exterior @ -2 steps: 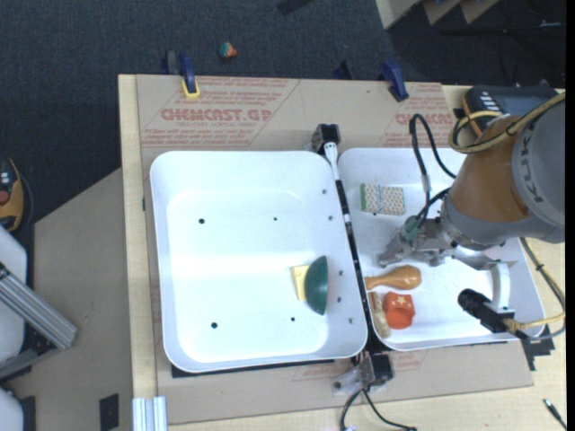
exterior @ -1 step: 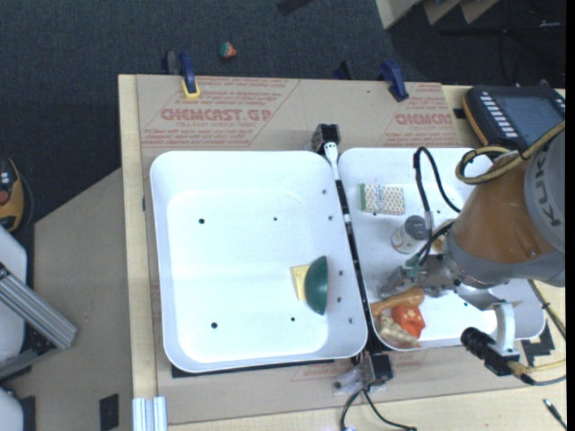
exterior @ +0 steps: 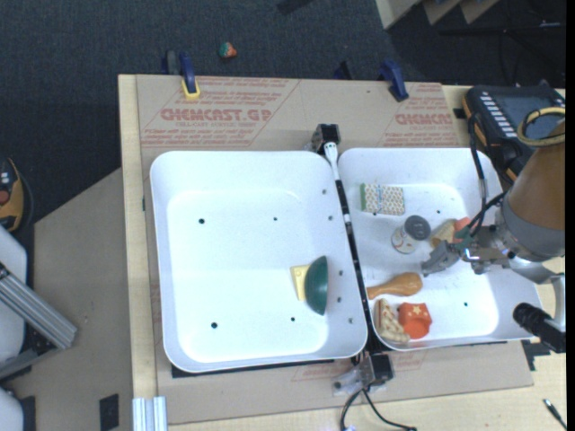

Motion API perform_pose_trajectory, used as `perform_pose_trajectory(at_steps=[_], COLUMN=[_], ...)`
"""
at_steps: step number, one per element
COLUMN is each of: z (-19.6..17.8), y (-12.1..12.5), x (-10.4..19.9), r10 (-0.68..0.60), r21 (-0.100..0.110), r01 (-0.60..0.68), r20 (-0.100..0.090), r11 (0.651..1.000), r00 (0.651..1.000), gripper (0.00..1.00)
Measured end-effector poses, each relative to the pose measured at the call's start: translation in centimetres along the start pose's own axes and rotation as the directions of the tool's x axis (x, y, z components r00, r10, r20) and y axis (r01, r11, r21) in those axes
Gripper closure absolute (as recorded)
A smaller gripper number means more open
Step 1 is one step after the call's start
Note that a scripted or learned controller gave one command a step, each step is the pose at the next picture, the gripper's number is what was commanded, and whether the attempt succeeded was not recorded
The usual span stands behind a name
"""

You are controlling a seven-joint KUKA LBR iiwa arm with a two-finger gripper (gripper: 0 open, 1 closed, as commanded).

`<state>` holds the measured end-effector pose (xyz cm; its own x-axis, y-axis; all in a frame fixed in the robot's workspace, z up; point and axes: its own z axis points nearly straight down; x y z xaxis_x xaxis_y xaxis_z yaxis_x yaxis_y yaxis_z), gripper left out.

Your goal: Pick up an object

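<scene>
Bench with two white bins; arm enters from the right, over the right bin (exterior: 467,317). Claw (exterior: 440,260) low near bin centre, grip state cannot tell (dark blur). Wooden pear-shaped piece (exterior: 395,285) lies just below-left of claw, long axis roughly left-right. Grey cylinder (exterior: 413,231) just up-left. Bin's near wall close; open floor to claw's lower right.

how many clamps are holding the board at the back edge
2. A blue clamp with a yellow tip grips the board's far edge on the left, above the left bin. A second blue clamp grips the same edge farther right, above the right bin.
</scene>
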<state>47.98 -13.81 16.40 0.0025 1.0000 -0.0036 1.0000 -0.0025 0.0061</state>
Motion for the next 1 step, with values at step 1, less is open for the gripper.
perform_pose_trajectory(at_steps=[1], z=[-1.43], y=[-0.05], x=[-3.44], r10=[0.0], r21=[0.003], r01=[0.0], r20=[0.0], r11=[1.0], r00=[1.0], gripper=[0.0])
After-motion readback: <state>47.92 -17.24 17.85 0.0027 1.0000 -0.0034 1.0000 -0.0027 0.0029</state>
